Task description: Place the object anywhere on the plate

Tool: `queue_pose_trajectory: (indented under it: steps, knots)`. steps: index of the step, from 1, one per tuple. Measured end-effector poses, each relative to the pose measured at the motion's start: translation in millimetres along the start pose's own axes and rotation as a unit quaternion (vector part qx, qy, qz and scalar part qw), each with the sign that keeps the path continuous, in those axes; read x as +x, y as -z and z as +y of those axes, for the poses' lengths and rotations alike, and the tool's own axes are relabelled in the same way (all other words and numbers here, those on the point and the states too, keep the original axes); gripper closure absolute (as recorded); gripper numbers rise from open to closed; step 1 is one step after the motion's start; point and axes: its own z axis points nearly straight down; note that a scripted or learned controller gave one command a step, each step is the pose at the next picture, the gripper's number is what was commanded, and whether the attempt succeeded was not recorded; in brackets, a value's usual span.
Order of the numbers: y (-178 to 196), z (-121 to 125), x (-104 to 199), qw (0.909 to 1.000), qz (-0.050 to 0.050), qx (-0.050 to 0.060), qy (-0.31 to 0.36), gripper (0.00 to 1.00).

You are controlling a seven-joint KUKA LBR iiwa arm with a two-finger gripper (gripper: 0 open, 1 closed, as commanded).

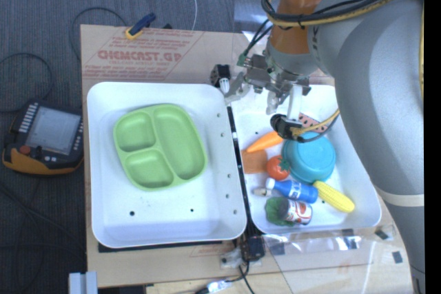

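Note:
A light green plate [160, 145] with three compartments lies in the left white bin [110, 217], and nothing rests on it. My gripper [282, 105] hangs over the back part of the right bin [365, 206], just behind an orange carrot [264, 142] and a blue bowl [309, 158]. Nothing is visibly held in it. The toys lie in a cluster in the right bin, in front of the gripper.
The right bin also holds an orange block [254, 162], a red tomato [277, 168], a blue bottle [294, 190], a yellow corn cob [334, 196], green broccoli [278, 209] and a red-and-white can [301, 213]. The arm's grey body covers the right side. A pendant [43, 138] lies to the left, on the floor.

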Motion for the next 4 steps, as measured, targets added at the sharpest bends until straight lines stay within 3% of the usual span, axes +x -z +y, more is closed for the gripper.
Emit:
queue_pose_trajectory:
  steps: [4]
  knots:
    - [0.0,0.0,0.0,1.0000,0.000,0.000,0.000,0.00]
